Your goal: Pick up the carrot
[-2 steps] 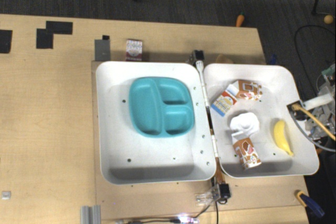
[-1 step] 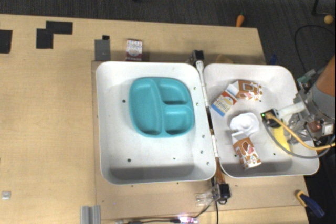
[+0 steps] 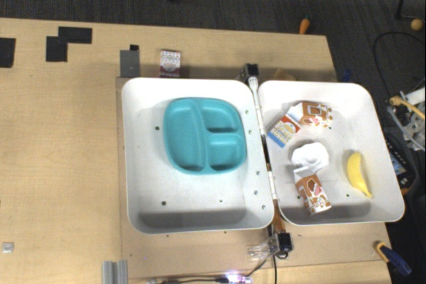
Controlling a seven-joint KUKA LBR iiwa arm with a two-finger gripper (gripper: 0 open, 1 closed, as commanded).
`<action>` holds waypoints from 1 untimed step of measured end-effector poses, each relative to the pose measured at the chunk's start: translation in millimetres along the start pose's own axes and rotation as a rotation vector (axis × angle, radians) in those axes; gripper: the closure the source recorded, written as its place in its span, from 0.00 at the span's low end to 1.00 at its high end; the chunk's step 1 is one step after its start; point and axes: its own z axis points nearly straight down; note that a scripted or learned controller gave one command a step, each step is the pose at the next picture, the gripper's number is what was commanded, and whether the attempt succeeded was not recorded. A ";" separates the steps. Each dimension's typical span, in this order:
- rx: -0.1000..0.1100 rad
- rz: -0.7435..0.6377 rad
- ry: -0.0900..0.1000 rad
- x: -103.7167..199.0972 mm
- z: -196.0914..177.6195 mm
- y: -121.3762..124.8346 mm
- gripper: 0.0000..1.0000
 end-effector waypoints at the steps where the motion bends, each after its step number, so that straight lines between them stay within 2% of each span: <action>1: 0.014 0.000 -0.016 -16.6 94.3 -52.3 1.00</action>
